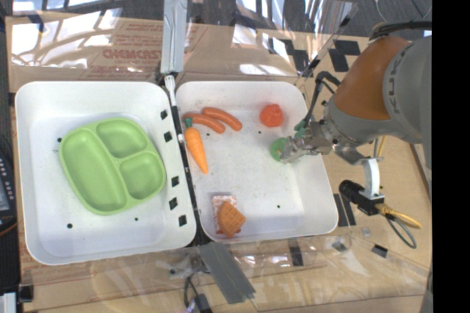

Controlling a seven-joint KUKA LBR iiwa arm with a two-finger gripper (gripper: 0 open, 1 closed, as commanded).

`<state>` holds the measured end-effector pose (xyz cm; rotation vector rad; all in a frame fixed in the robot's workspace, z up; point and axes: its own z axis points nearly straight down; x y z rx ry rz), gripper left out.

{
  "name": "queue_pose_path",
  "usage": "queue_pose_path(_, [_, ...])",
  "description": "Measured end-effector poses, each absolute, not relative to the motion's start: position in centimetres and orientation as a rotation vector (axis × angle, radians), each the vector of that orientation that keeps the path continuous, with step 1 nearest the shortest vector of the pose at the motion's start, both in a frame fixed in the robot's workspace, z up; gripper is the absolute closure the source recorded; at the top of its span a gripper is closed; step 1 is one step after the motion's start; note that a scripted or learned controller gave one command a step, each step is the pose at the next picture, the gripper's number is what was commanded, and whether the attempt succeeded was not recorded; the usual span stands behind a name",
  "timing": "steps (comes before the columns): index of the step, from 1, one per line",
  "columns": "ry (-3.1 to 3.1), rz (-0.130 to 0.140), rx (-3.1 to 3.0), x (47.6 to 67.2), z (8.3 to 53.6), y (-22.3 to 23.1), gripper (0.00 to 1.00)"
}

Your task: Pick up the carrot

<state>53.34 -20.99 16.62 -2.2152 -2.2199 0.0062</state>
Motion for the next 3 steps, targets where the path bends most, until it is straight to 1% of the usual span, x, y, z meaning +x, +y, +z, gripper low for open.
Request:
queue_pose_path(1, [-2.418,0.004,-1.998,49.3,15.8,-12.7,0.00])
queue_pose_path(2, [-2.545,0.003,-1.839,53.5,19.1,-6.0,0.00])
queue_pose_path(3, [-2.731,0.004,-1.544,53.2,19.0,-3.1,0.00])
